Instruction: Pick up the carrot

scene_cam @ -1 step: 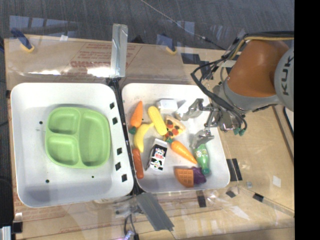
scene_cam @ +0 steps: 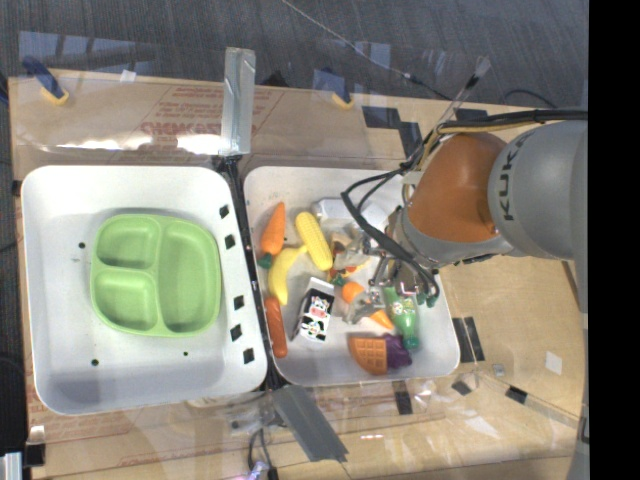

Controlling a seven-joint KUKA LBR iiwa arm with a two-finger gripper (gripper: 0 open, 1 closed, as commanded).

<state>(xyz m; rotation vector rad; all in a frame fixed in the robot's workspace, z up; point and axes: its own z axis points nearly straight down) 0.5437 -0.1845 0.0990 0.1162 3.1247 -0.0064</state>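
The carrot (scene_cam: 273,229) is an orange taper with a small green end. It lies near the left wall of the right bin (scene_cam: 300,373), beside a yellow corn cob (scene_cam: 313,240). My gripper (scene_cam: 383,284) is low over the clutter in the middle-right of that bin, well to the right of the carrot and not touching it. The arm's orange band (scene_cam: 452,196) and grey wrist cover the bin's right side. Small orange pieces (scene_cam: 352,291) lie close under the gripper.
A banana (scene_cam: 284,274), a red-orange sausage (scene_cam: 275,326), a cow-print carton (scene_cam: 318,314), a waffle wedge (scene_cam: 368,353), purple grapes (scene_cam: 399,351) and a green bottle (scene_cam: 404,318) crowd the right bin. The left bin (scene_cam: 50,368) holds a green divided plate (scene_cam: 157,273).
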